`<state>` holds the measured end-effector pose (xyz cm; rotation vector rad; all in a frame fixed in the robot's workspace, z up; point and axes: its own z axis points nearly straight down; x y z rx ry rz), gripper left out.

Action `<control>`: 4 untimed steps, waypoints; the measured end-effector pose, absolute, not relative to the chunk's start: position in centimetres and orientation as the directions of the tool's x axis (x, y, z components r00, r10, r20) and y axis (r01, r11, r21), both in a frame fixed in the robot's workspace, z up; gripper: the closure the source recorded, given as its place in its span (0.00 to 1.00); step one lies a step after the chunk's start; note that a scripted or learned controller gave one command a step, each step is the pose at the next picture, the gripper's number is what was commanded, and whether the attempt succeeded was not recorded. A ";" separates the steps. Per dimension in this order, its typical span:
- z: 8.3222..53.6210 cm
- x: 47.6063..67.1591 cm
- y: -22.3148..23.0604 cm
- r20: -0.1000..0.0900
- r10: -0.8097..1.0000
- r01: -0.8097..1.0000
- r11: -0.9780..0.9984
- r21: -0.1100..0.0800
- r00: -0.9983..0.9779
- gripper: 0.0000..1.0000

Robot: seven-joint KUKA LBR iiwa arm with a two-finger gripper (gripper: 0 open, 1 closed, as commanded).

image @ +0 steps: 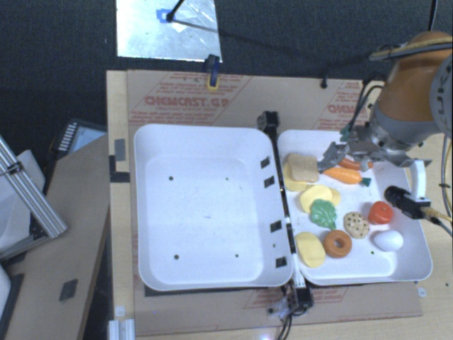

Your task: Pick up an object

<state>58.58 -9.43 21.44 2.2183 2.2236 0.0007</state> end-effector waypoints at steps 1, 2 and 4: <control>8.0 51.0 -12.5 -0.001 1.000 1.000 -0.004 -0.002 0.004 0.00; 8.7 51.4 -12.4 -0.003 1.000 1.000 0.000 0.007 0.000 0.00; 9.8 51.5 -12.4 -0.002 1.000 1.000 0.002 0.008 -0.002 0.00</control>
